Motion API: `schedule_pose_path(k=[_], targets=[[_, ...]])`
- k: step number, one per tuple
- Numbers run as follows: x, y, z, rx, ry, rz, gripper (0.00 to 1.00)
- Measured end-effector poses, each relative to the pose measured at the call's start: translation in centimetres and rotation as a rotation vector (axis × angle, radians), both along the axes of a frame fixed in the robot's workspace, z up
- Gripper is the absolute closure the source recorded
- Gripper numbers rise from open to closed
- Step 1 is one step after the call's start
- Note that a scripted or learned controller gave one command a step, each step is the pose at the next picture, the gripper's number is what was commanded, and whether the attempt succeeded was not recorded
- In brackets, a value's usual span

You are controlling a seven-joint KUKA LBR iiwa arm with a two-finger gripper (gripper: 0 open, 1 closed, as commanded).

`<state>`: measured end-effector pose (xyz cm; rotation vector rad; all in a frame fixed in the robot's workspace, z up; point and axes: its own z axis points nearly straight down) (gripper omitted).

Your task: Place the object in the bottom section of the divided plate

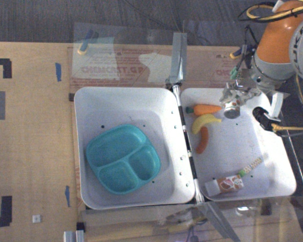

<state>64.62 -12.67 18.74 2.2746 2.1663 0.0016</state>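
Observation:
A teal divided plate [122,158] lies in the left bin [91,105], with one large section at its upper left and two smaller ones toward the lower right. In the right bin [272,155] a toy carrot [207,109], a yellow banana [204,122] and a brown sausage [202,139] lie close together at the upper left. A toothpaste tube [233,179] rests near the bin's front edge. My gripper [232,106] hangs over the right bin's upper part, just right of the carrot's tip. I see nothing between its fingers.
A metal divider [184,135] separates the two bins. Clear plastic walls stand behind and in front of them. Black and yellow cables [272,125] trail at the right bin's right edge. Tape marks dot the wooden bench on the left.

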Motion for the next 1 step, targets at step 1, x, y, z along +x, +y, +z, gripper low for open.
schedule_pose_path(k=[1], targets=[[-2.61, -1.11, -9.24, -0.002, -0.002, 0.013, 1.00]])
